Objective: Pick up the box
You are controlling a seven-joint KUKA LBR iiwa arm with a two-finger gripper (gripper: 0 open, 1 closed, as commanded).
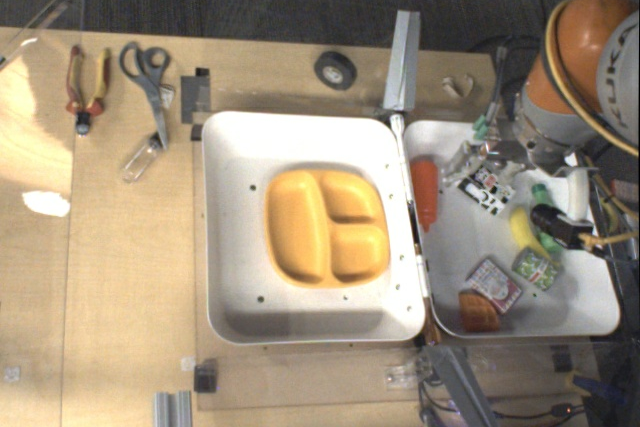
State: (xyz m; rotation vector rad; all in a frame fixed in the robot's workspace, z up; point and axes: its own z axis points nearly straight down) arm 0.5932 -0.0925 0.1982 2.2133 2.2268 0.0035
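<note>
In the right bin (590, 315), a small flat pink-and-red box (493, 283) lies near the front. A smaller green box (535, 267) sits just to its right. My gripper (483, 167) hangs over the back left part of this bin, well behind both boxes and apart from them. A black-and-white patterned piece (488, 188) sits right under it, and I cannot tell whether it is a loose thing or part of the gripper. Nothing shows as held.
The right bin also holds a red-orange carrot-shaped piece (425, 193) along its left wall, a yellow piece (521, 227) and a brown lump (479, 313). A yellow divided dish (326, 225) lies in the left bin (230, 295). Scissors (150, 80), pliers (86, 85) and a tape roll (335, 69) lie on the bench.
</note>
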